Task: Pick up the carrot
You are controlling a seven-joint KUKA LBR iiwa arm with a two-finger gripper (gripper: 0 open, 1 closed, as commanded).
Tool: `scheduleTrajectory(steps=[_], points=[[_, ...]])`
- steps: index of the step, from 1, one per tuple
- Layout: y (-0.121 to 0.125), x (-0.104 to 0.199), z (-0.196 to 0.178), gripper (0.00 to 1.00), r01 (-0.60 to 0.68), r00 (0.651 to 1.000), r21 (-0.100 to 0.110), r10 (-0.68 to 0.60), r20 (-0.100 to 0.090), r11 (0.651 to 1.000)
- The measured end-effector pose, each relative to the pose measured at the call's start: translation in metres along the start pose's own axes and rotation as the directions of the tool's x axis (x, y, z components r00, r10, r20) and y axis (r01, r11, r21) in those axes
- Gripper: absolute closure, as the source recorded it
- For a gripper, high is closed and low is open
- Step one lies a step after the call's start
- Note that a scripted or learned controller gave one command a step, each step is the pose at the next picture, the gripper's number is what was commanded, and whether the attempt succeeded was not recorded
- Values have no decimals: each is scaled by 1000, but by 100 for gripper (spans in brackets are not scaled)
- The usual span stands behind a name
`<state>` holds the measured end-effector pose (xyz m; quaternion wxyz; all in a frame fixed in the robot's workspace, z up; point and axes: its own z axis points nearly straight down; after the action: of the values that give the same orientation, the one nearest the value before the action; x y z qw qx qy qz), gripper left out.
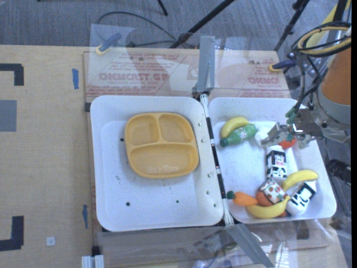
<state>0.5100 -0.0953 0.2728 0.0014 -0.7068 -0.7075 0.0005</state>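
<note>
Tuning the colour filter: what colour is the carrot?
Orange with a green tip, clearest in the camera view: carrot.

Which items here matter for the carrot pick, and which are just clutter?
Job:
- carrot, near front-left corner of the right bin
- end effector, over the right bin's far side, away from the carrot

Lying about:
- yellow divided plate in the left bin
- three bananas
- green bottle
- strawberry

We see the carrot (243, 199), orange with a green tip, lying flat near the right bin's (329, 205) front-left corner.
</note>
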Motion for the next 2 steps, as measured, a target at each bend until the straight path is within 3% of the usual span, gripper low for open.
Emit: scheduleTrajectory(steps=[1,2], points=[[19,-1,59,0,106,994,-1,-106,0,994],[-15,11,89,0,-126,992,2,126,-1,992]])
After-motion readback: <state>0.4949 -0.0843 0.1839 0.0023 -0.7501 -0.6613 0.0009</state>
